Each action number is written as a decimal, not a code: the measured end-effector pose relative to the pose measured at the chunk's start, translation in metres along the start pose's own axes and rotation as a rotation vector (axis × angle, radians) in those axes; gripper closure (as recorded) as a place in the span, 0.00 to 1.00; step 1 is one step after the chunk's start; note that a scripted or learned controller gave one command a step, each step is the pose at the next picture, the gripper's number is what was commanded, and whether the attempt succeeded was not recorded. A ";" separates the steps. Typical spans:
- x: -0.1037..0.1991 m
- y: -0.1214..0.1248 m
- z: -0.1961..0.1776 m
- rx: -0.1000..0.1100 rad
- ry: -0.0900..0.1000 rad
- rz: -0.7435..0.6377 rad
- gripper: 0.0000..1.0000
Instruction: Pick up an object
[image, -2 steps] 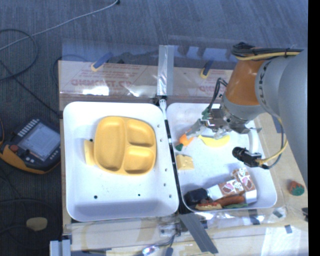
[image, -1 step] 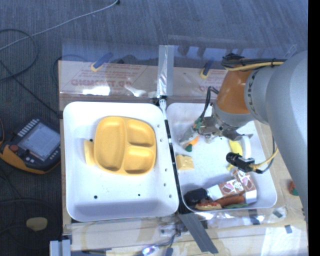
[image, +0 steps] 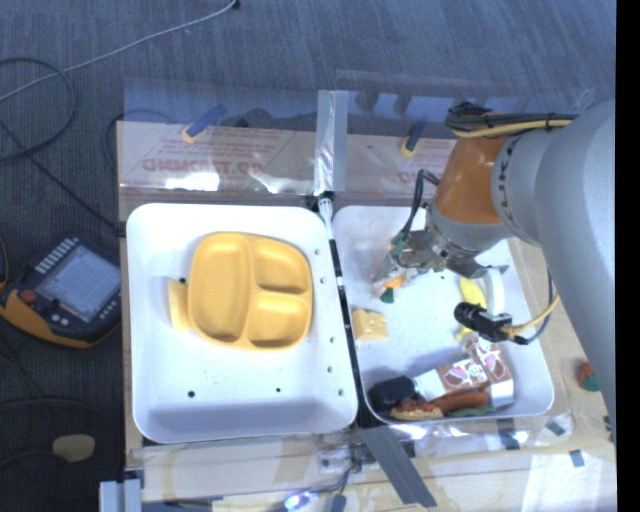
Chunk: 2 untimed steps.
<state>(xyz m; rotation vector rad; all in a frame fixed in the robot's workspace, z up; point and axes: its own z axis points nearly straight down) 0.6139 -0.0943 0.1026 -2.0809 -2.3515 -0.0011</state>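
My gripper (image: 397, 268) hangs low over the far left part of the right bin (image: 535, 395), below the orange band of the arm. Just under its tip lies a small orange and green piece (image: 390, 289), touching it or nearly so; I cannot see whether it is held. A pale yellow cheese wedge (image: 370, 325) lies near the bin's left wall. A yellow banana (image: 473, 291) is partly hidden by the arm's cable. Along the near wall sit a printed box (image: 468, 375), a black object (image: 392, 389) and a red and brown sausage-like item (image: 442, 404).
The left bin (image: 160, 400) holds a yellow divided plate (image: 250, 288) with a pale yellow piece (image: 177, 305) tucked under its left side. A handheld pendant (image: 65, 290) lies on the floor at the left. The arm's bulk covers the bench's far right.
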 end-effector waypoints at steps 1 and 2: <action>0.045 -0.002 -0.100 0.002 -0.003 0.253 1.00; 0.022 0.003 -0.082 0.003 -0.004 0.297 1.00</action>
